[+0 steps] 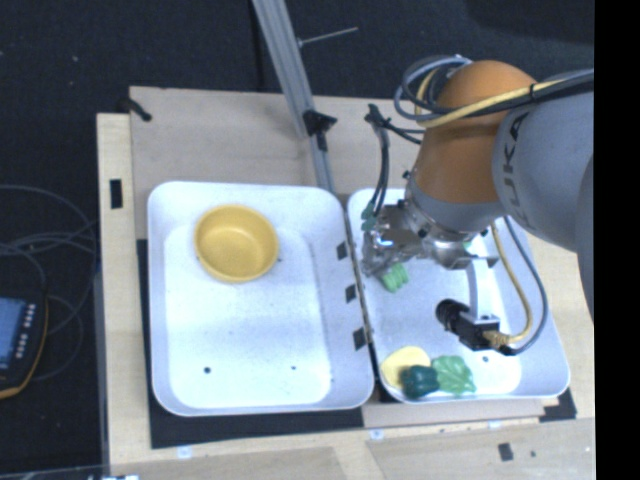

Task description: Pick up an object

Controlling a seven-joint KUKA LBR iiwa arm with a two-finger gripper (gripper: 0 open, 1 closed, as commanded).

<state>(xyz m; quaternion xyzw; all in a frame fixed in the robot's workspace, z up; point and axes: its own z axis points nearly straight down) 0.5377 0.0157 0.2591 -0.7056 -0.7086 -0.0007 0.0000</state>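
Dark flooring surrounds the pale wooden desk (230,118), which bears two shallow white bins side by side. Low over the upper left part of the right bin (545,368), close to the divider between the bins, hangs my end effector (383,258), and a small light green object (394,278) sits at its tip, touching or just under the fingers; I cannot tell whether the fingers are closed around it or merely beside it, nor how wide they stand. Above it my wrist carries the orange band (470,138), with grey arm housing running off to the right and cables looping around the joint. Farther along the right bin, near its front edge, lie a yellow piece (400,360), a dark green object (419,379) touching it, and a lighter green object (453,372) just beside that. A black fitting (462,321) on a cable hangs over the bin's middle. In the left bin (250,368), well apart from me, a yellow bowl (237,243) stands upright toward the back. A grey metal strut (285,53) slants across the desk behind the bins.
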